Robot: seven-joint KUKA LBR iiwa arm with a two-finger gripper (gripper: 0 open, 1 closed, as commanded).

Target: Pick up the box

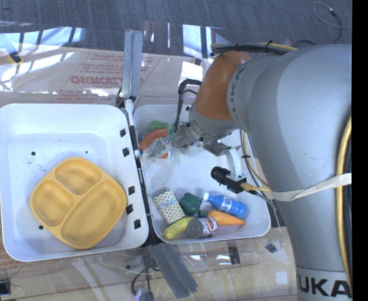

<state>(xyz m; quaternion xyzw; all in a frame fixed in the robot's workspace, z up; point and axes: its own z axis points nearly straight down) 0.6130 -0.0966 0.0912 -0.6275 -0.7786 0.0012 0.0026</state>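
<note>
Your hand [171, 140] sits low in the far-left part of the right bin [259, 227], right by the orange and green items [153, 135] at the divider. Can't tell its grip state; the tips are lost against clutter and the wrist above.

The box [169, 205], small and pale with a speckled pattern, lies in the near-left part of the same bin, well apart from the hand. From the hand it is straight toward the near rim, almost no sideways shift.

It lies flat, slightly rotated. Its long axis looks to run from far-left to near-right, though the box is close to square, so that's a weak call. A green object [190, 203] sits just beside it on the right and a yellow one [178, 228] touches or nearly touches its near corner. The left side, toward the bin wall, looks freer.
</note>
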